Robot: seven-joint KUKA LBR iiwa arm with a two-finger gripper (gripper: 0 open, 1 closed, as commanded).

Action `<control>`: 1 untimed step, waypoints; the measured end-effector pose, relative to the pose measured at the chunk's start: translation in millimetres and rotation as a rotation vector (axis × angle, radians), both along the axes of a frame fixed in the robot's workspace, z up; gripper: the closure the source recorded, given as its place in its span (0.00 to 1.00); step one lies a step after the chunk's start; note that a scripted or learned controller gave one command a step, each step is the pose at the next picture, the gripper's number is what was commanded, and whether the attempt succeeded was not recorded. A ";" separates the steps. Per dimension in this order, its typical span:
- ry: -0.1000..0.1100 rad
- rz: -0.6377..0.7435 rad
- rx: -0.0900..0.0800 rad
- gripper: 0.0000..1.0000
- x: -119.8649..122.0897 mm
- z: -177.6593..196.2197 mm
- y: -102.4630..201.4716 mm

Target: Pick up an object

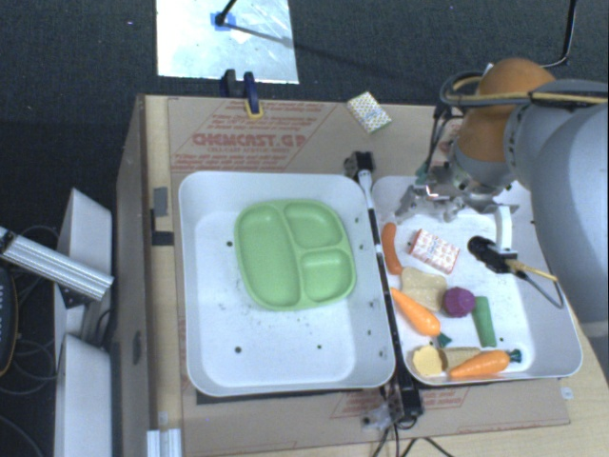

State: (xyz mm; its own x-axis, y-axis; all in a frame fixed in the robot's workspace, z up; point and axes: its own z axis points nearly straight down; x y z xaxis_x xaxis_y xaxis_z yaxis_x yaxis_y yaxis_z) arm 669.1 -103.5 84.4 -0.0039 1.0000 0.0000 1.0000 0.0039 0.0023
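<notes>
Two white bins (205, 350) stood abreast; the gripper (433, 203) hovered at the right bin's far edge, finger state indeterminable; advise descending squarely onto the red-dotted packet (434, 250).

Green divided plate (293, 254) in left bin (205, 284).

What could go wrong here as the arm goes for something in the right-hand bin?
1. The toys crowd together: the purple ball, green stick and an orange carrot lie close, so a grab might catch two or nudge neighbours.
2. The gripper hangs near the right bin's far rim, so a descent there might clip the wall.
3. The red sausage lies against the divider, leaving little room beside it.
</notes>
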 end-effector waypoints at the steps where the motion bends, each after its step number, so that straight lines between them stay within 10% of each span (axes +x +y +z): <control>1: 0.000 0.001 0.000 0.00 0.1 0.5 8.1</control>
State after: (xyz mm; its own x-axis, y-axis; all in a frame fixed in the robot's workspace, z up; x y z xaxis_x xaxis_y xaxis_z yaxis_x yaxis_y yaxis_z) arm 669.1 -95.4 84.9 -0.0044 1.0000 -0.0001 1.0000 0.0044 0.0024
